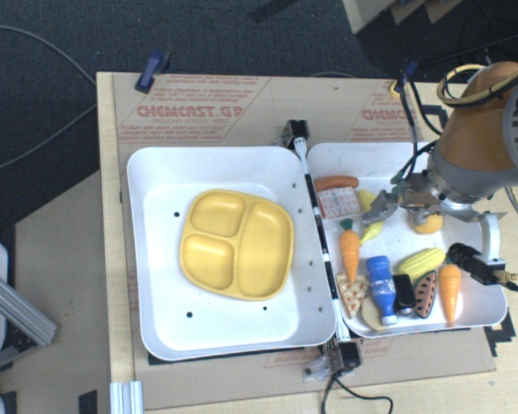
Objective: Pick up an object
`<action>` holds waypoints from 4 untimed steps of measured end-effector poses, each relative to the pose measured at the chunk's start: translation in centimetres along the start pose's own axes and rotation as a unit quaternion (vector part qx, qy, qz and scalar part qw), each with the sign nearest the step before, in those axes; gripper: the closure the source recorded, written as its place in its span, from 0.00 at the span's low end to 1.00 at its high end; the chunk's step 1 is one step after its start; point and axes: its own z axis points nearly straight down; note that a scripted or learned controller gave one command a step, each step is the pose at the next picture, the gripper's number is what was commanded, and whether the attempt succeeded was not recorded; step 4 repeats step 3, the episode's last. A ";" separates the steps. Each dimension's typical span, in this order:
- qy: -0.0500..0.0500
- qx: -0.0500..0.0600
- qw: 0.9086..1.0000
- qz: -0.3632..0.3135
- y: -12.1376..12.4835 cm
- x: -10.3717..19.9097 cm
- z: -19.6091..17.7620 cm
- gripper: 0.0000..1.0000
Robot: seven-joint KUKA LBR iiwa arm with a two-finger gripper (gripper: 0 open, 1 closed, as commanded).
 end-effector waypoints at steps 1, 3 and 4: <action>-0.001 -0.004 1.000 0.001 4.7 -0.9 6.7 0.00; 0.000 -0.002 1.000 0.000 0.9 5.2 -3.0 1.00; 0.000 -0.002 1.000 0.000 0.9 5.2 -3.0 1.00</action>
